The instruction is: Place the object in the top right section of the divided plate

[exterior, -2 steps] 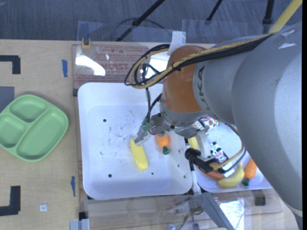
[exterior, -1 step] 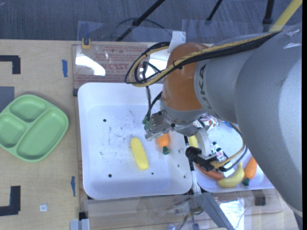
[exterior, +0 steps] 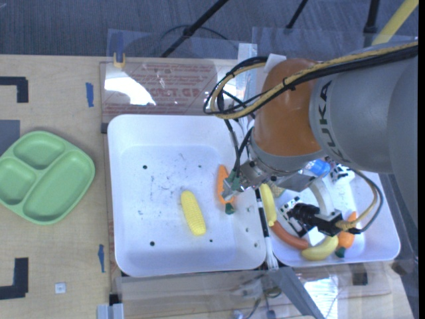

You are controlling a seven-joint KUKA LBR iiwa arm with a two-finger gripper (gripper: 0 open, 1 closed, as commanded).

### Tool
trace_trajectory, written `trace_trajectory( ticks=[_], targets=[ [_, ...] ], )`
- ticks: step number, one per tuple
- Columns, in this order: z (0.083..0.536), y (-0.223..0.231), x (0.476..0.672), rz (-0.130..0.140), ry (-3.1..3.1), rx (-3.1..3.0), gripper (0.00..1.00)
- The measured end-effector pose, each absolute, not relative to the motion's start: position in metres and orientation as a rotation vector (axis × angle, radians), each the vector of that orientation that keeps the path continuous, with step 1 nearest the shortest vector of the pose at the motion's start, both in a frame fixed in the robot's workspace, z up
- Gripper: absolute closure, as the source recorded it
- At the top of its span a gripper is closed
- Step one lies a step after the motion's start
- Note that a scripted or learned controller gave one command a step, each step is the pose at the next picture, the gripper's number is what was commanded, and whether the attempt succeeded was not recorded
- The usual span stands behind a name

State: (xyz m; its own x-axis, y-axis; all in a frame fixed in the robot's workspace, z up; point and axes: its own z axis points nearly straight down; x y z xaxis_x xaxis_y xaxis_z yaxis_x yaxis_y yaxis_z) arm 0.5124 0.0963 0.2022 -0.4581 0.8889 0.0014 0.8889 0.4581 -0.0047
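Grey arm (exterior: 358, 111) is seen closest to the lens. Gripper (exterior: 229, 190) finger state cannot be told; an orange carrot (exterior: 220, 181) is touched beside it. Divided plate (exterior: 45, 176) lies well apart, left. Slippage during transfer is judged likely if grip is partial.

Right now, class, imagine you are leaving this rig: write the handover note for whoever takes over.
Pincer: low over the right edge of the left bin, at the carrot; grip unclear.
Things: corn cob lies loose in the left bin. Banana and other toy food sit in the right bin. Green divided plate is on the bench, left of the bins.
Done: nothing on the plate.
Left: grasp, carry, place in its top right section.
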Motion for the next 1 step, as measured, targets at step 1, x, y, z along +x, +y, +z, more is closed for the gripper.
trace_trajectory(
  ticks=[1],
  targets=[
    [0.0873, 0.1247, 0.4897, -0.007, -2.483, -1.927, 1.0]
  ],
)
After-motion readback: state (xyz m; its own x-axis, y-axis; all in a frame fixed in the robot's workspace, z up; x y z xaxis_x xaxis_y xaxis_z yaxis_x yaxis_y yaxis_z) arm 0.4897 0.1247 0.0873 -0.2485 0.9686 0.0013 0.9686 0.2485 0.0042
